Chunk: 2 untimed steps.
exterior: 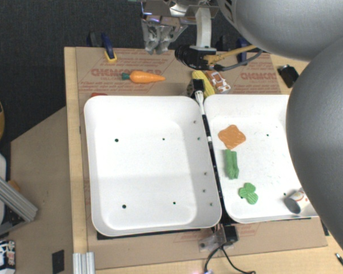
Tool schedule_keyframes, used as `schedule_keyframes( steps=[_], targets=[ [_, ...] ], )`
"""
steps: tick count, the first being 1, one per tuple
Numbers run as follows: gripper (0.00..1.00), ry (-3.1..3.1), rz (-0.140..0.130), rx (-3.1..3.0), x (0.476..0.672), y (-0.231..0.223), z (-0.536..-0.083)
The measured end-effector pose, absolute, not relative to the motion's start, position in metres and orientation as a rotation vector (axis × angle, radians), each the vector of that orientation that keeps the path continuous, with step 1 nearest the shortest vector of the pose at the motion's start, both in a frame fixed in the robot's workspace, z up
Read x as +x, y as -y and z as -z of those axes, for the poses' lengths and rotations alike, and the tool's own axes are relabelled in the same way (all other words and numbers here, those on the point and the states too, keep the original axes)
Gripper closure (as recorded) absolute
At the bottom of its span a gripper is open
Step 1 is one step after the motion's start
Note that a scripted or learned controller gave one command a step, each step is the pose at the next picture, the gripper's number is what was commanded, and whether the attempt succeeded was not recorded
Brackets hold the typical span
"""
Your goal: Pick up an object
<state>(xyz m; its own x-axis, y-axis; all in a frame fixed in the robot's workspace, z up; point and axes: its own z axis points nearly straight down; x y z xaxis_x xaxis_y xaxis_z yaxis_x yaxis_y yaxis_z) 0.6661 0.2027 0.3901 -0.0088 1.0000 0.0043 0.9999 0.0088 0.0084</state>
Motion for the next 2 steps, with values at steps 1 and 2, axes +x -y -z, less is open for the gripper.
schedule_keyframes(
  steps=[1,2],
  targets=[
    [1.0,-2.224,-0.02,2.212,0.631,-0.227,-0.51],
    [1.0,-2.228,-0.001,2.218,0.561,-0.225,-0.538]
  ],
)
